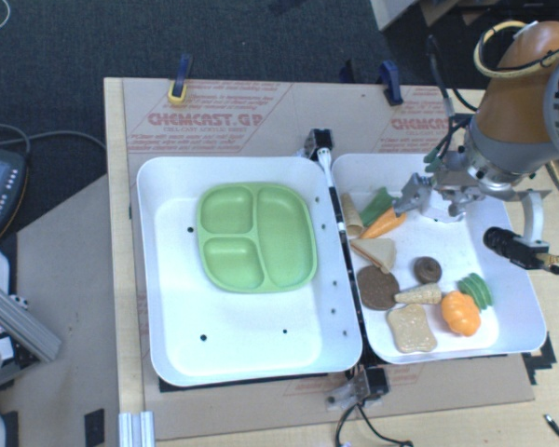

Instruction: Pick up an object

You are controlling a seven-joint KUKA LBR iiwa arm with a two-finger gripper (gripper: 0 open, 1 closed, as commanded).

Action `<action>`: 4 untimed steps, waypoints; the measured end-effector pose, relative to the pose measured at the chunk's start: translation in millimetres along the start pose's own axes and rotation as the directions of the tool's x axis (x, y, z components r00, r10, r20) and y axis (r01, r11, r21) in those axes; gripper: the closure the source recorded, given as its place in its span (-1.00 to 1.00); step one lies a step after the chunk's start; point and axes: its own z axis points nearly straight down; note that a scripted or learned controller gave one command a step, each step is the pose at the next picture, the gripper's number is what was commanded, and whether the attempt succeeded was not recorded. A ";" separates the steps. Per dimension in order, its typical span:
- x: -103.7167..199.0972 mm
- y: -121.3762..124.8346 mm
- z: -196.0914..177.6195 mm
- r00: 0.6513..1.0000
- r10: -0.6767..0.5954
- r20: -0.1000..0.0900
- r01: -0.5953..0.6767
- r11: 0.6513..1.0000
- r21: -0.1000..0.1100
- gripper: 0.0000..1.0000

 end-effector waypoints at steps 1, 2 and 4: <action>0.3 3.0 -8.5 1.000 -0.003 0.002 0.003 1.000 -0.014 -1.00; -9.5 1.3 42.4 1.000 -0.001 0.000 0.001 1.000 -0.007 -1.00; -3.7 6.9 104.1 1.000 -0.002 0.000 0.002 1.000 -0.011 -1.00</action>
